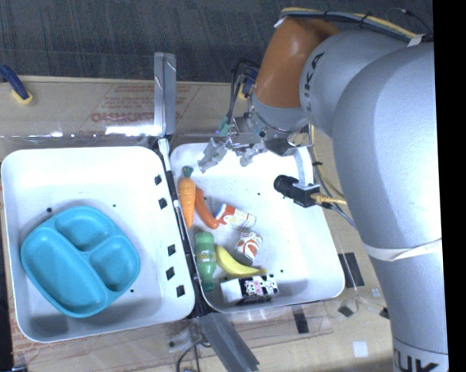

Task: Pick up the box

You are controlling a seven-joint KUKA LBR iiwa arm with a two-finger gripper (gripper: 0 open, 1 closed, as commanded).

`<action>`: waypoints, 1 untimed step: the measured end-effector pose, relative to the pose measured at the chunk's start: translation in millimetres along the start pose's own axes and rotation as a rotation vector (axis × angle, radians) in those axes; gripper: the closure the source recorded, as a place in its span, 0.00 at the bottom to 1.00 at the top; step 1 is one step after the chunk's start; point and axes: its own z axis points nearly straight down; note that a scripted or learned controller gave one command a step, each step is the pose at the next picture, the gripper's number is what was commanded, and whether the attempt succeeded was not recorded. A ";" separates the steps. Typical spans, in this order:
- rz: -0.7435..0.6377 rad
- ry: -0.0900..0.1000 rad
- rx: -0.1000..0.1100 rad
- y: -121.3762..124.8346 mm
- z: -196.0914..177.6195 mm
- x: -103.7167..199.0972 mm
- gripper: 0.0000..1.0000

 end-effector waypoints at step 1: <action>0.099 0.000 0.001 6.4 100.8 -52.1 0.00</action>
